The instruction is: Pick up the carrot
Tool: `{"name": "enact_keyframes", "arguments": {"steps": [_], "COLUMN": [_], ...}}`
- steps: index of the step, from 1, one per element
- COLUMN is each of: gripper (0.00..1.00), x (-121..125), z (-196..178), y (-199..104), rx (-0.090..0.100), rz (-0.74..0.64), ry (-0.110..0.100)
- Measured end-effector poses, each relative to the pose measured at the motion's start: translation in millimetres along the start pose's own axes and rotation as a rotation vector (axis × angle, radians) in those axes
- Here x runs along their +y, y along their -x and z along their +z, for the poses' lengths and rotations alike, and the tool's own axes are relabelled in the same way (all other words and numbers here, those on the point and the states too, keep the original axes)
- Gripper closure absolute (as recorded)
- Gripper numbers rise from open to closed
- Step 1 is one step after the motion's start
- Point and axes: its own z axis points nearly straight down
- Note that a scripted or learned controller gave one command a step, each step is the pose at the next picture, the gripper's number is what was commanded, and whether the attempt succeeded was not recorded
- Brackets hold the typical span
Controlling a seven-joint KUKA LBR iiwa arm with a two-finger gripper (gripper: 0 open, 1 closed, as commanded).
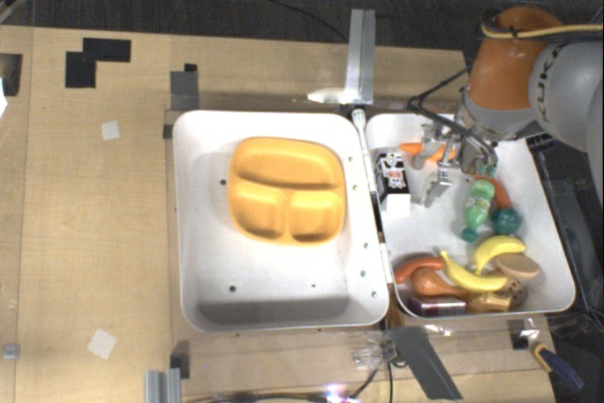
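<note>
In the right bin (557, 250), the carrot (411, 149) shows as an orange tip near the back left. The rest of it runs under my gripper (440, 167). The gripper hangs low over the back of that bin, directly above the carrot, below the arm's orange band (505, 61). A second orange bit (501, 193) peeks out on the gripper's right, beside a green toy. I cannot make out whether it belongs to the carrot.
A yellow compartment plate (286, 189) lies in the left bin (208, 297). The right bin also holds a small black-and-white box (392, 171), green (478, 203) and teal (508, 221) toys, a banana (481, 260), and brown and red items (425, 277) at the front.
</note>
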Motion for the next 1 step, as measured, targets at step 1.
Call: {"name": "enact_keyframes", "arguments": {"steps": [1], "gripper": [1.0], "x": [2.3], "z": [-17.4], "y": [7.7], "rx": [-0.04], "rz": [-0.004], "ry": [0.0]}}
